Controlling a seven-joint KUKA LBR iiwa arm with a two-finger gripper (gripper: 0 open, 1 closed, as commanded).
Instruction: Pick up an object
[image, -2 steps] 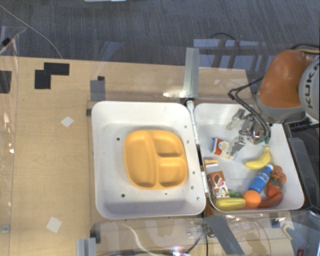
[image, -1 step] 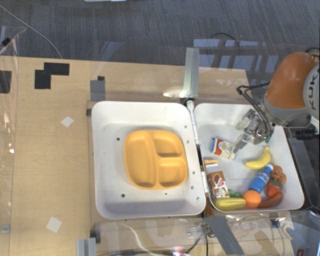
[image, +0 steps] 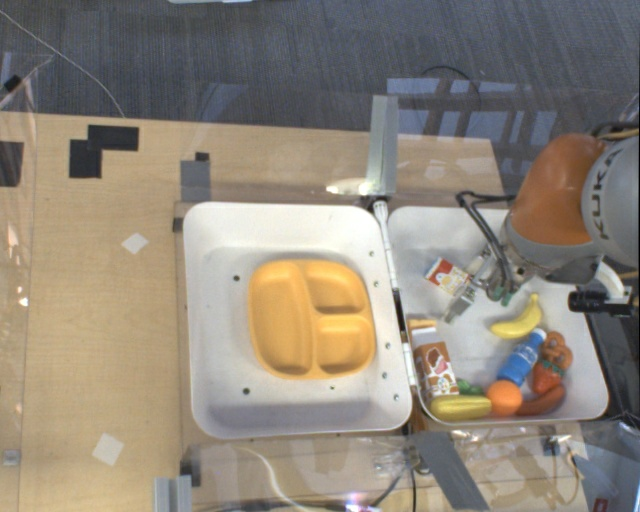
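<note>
At the near edge of the bench (image: 90, 380), loose cables (image: 300, 490) trail past the front of the two white bins. The left bin (image: 215, 400) holds a yellow divided plate (image: 308, 318), lying flat near its middle with three compartments facing up. The right bin (image: 415, 225) carries the clutter. Along its near-left side lies a brown snack packet (image: 436, 367), and just in front of it a yellow corn cob (image: 460, 406) touching an orange (image: 506, 398). A small red-and-white packet (image: 444, 272) sits farther back, near the bin's middle. To the right come a banana (image: 518, 322), a blue bottle (image: 522, 358) leaning toward the orange, and red toy vegetables (image: 549, 372) piled in the near-right corner (their exact kinds are hard to make out). The gripper (image: 470, 290) hangs low over the right bin, just right of the red-and-white packet and left of the banana, on the grey arm (image: 565, 210) with its orange band. Whether the jaws are spread or pressed together I cannot tell; nothing is visibly between them.
</note>
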